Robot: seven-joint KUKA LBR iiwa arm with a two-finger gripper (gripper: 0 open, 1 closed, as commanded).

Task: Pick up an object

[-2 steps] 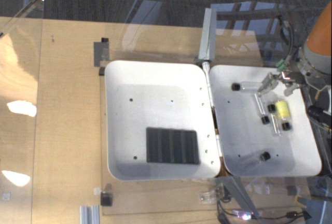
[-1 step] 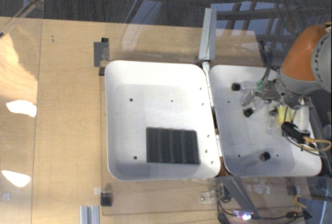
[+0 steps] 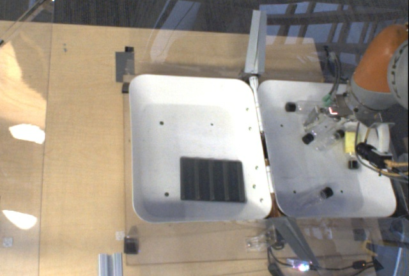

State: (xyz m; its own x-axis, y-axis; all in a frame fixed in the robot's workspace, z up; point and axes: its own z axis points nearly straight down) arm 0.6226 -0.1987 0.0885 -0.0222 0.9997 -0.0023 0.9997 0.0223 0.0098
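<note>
Overhead view of a wooden table (image 3: 77,204) carrying two shallow white bins, with a grey and orange robot arm (image 3: 382,70) reaching over the right one.

The left white bin (image 3: 153,140) holds a flat black ribbed rectangular pad (image 3: 212,179) near its front edge. The right white bin (image 3: 287,172) holds several clear plastic pieces with small black caps (image 3: 319,131), just beside the gripper (image 3: 339,116). Whether the gripper is open or closed cannot be told.
</note>
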